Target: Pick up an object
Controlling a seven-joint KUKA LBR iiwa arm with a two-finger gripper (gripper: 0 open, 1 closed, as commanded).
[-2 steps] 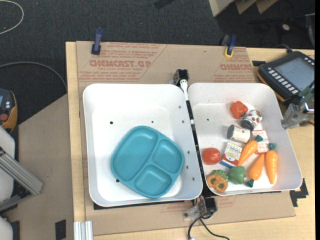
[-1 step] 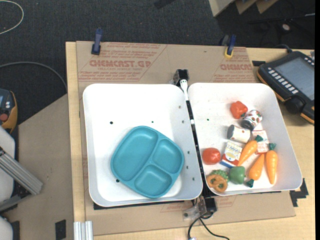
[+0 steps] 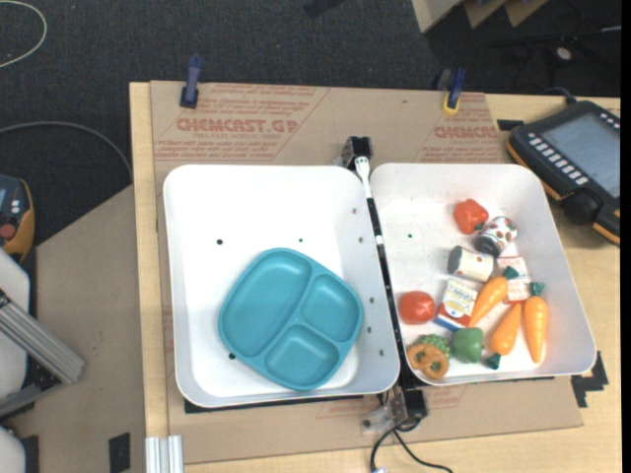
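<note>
At right bin's [image 3: 414,200] 6 o'clock, pepper slice [image 3: 430,357] touching green pepper [image 3: 468,344], carrots [image 3: 533,327] at 4 o'clock, tomato [image 3: 416,306] at 8 o'clock, carton [image 3: 457,300] and can [image 3: 470,262] mid-bin, red pepper [image 3: 470,215] at 1 o'clock, left bin [image 3: 246,200] holding teal tray [image 3: 291,316] toward 6 o'clock

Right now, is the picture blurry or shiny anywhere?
Camera view: a bit soft all over, so the small toys' labels can't be read; even light, faint shadows; the blue tray and the white bins show no strong glare.
</note>
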